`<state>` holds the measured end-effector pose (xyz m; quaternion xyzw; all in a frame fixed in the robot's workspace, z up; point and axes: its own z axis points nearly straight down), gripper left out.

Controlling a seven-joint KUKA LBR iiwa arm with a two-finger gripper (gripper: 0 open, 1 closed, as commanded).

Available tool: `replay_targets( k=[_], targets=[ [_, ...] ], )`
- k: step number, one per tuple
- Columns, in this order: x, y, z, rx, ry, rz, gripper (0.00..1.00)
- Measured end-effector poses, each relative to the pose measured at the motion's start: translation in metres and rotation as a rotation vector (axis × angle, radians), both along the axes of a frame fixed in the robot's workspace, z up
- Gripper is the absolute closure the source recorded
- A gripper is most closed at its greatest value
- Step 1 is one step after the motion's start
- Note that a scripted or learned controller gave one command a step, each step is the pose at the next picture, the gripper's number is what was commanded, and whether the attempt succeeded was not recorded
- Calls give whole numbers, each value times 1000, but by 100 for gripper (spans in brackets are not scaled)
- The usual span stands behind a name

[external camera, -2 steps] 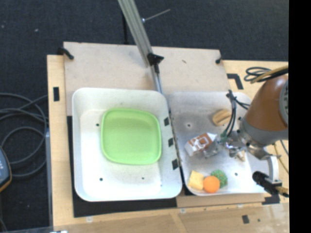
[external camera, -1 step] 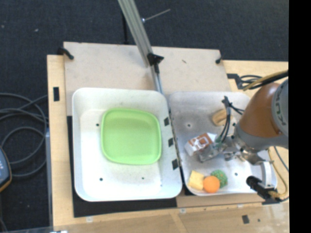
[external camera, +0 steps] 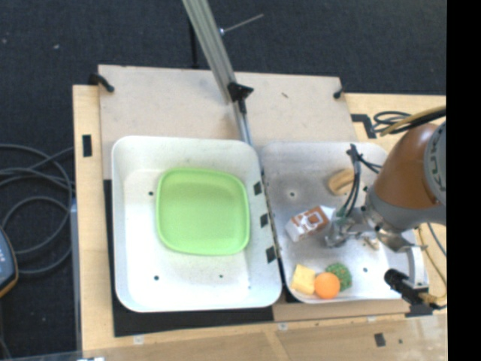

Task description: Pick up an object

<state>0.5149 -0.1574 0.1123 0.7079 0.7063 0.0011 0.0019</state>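
Note:
The right bin (external camera: pixel 301 164) holds a brown-and-white packet (external camera: pixel 309 221), a tan piece (external camera: pixel 340 180) near its back, and along its front edge a yellow block (external camera: pixel 304 280), an orange ball (external camera: pixel 326 285) and a green item (external camera: pixel 340 274). My gripper (external camera: pixel 338 235) reaches down into this bin just right of the packet, close to the bin floor. The arm's orange band (external camera: pixel 402 175) hangs above it and hides the wrist. No object is seen between the fingers.
The left bin (external camera: pixel 135 277) carries a green square plate (external camera: pixel 203 210). A grey metal pole (external camera: pixel 214 47) slants up from between the bins. Black cables (external camera: pixel 30 201) lie on the floor at the left.

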Motion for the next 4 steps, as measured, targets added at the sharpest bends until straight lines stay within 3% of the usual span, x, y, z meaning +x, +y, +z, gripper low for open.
replay_targets(
  k=[2,4],
  targets=[
    [2,-7,105,0,-1,2,100],
    [32,84,106,2,4,7,100]
  ],
)
